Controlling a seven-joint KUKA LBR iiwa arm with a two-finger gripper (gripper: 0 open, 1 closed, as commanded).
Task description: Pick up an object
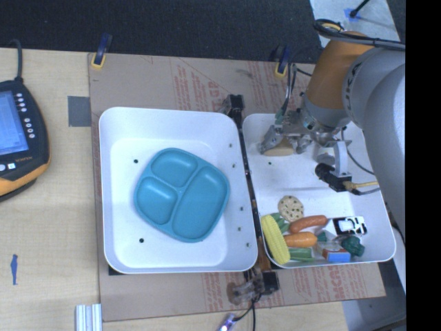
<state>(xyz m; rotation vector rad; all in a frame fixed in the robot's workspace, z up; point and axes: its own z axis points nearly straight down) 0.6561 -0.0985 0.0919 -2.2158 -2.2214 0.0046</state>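
Where the arm is: as it reaches in from the right, the gripper sits low over the far left corner of the right bin, near the wall that bin shares with the left bin.
Jaws: spread apart, tips pointing down at the bin floor; nothing visibly clamped between them.
Nearest thing: a flat tan piece lies right under the tips, at that far corner; too small to tell what it is or whether the tips touch it.
Other candidates: a heap along the near edge of the right bin — cookie, corn cob, sausage, carrot, and a black and white block, packed close together.
Left bin: holds a blue divided plate in its middle, well apart from the gripper.
Step in hand, as I judge it: closing on the tan piece.
Doing it well: keep the tips straddling the piece, go down until they nearly meet the floor, then close squarely; the wall close by leaves little room on that side.
Handling guess: thin and flat, so easy to slip out.
Table: cardboard sheet under both bins; a handheld controller at the left edge.
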